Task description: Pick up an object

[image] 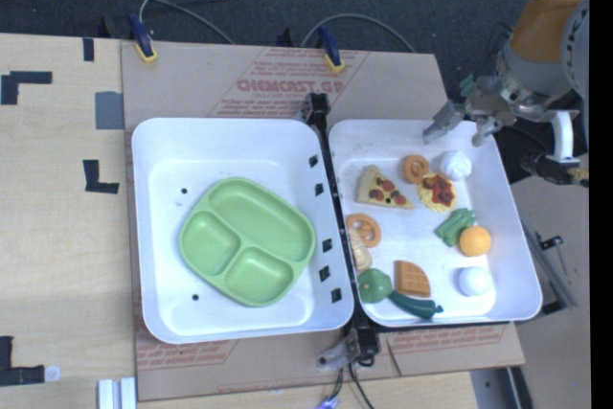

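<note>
Down at the bottom right of the frame, you're looking at the right bin [525, 302] packed with toy food: a waffle [412, 278], an orange [474, 241], a pizza slice [382, 189] and a donut [415, 168] further up. The green plate [247, 240] is sitting alone in the left bin [153, 206]. Up top right, your gripper [463, 127] is hovering over the bin's far edge, jaws spread wide, holding nothing. I'd say you're approaching, so next you're needing to descend onto the white ball [457, 166] nearby.
</note>
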{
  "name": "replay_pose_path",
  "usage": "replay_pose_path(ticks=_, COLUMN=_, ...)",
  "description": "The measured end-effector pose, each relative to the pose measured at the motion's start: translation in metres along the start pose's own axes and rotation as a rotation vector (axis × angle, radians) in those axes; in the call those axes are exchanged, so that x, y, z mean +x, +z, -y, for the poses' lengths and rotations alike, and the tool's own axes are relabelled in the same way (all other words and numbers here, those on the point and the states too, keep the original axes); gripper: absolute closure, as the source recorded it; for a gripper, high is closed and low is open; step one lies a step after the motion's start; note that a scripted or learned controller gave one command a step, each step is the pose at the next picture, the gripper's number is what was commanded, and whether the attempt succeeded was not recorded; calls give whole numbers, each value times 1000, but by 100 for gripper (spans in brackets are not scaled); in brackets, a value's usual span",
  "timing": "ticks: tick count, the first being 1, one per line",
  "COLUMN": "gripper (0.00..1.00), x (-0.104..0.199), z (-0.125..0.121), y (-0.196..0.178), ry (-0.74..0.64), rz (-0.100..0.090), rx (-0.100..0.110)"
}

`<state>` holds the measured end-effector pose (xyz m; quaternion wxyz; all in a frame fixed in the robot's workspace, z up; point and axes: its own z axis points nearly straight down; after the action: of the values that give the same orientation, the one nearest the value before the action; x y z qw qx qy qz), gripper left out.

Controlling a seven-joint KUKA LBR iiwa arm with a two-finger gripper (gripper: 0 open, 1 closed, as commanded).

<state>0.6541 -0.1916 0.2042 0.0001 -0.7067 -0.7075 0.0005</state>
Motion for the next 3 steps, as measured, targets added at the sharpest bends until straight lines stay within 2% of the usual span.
replay_pose_path(ticks=1, gripper=0, x=-1, z=-16, y=117, ry=-2, rz=1, rx=-4)
replay_pose_path(ticks=2, gripper=100, x=-1, z=-16, y=107, ry=-3, rz=5, rx=-5)
replay_pose_path(ticks=3, gripper=100, x=67, z=-14, y=94, ry=-1, rz=-1, rx=0)
